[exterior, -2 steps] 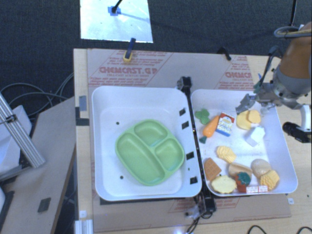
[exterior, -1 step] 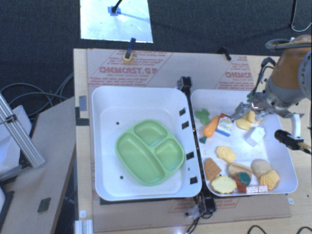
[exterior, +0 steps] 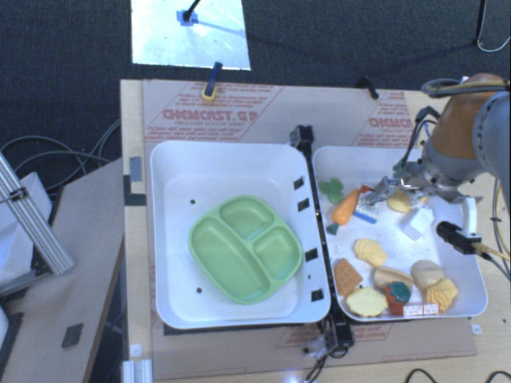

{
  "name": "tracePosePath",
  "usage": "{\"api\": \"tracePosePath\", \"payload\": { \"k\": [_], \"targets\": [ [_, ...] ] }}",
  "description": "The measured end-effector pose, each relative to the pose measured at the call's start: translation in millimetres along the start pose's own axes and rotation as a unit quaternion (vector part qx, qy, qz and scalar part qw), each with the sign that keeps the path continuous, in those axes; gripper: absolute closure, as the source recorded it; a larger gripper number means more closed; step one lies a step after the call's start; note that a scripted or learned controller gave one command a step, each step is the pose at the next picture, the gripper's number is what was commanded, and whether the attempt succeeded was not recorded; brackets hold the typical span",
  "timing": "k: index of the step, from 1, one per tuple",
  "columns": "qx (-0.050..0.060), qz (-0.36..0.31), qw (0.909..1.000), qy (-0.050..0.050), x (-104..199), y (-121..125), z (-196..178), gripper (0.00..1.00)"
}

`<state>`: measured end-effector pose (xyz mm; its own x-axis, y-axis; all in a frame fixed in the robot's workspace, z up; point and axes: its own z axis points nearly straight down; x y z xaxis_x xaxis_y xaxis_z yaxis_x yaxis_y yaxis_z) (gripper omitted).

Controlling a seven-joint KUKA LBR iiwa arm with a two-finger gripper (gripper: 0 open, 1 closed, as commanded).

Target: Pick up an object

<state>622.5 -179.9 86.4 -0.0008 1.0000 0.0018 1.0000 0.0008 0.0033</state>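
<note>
Two shallow white bins sat side by side on a bench covered with a sheet printed in red lettering. The left bin held a pale green divided plate, lying flat with three compartments, set a little toward the bin's front right.

The right bin held a scatter of toy food. Near its back left corner lay a small green piece, and just beside it an orange carrot lay at a slant. A blue and white piece lay next to the carrot. Toward the middle sat a ridged yellow piece and a small white block. Along the front edge were a tan cracker-like square, a round yellow slice, a red and teal piece, a beige lump and a yellow waffle-textured piece.

The grey arm, with its orange band, reached in from the right over the back of the right bin. Its gripper pointed toward the carrot and the blue and white piece, with a pale yellow object just beside the metal fingers (how far the gripper stood open, and whether anything sat between its fingers, could not be told at this size). A black fitting on the arm hung over the bin's right side.

Beyond the bins, a yellow and blue clamp rested on the sheet's far edge, and a pale square panel lay on dark carpet.
</note>
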Motion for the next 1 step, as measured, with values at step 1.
{"api": "tracePosePath", "payload": {
  "k": [1],
  "targets": [
    [-0.006,-0.001,1.0,0.0,0.7,3.9,-16.2,1.0]
  ]
}}
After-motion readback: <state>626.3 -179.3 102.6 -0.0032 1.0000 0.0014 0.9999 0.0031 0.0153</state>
